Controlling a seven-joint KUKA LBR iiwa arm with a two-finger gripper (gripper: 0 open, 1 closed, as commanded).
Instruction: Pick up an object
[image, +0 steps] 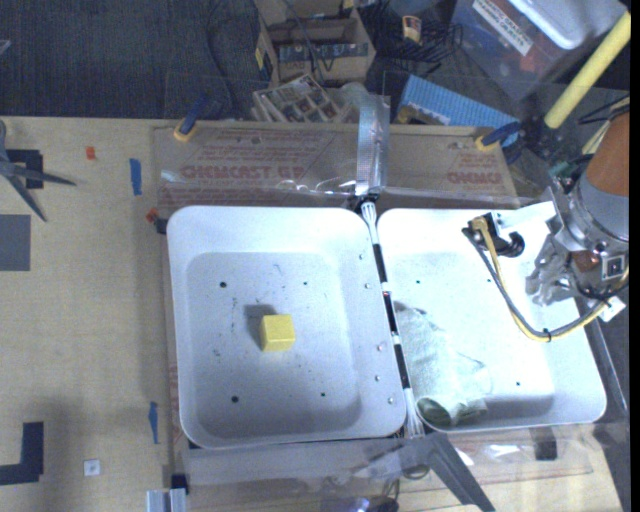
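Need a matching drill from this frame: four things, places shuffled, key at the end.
Things
1. yellow block
2. rolled cloth
3. gripper
4. blue tape strip

Places
A. above the right side of the right bin
B. on the bench, left of both bins
C. near the middle of the left bin
D. in the near left corner of the right bin

Pairs: 1-C, 2-D, 3-A, 4-B
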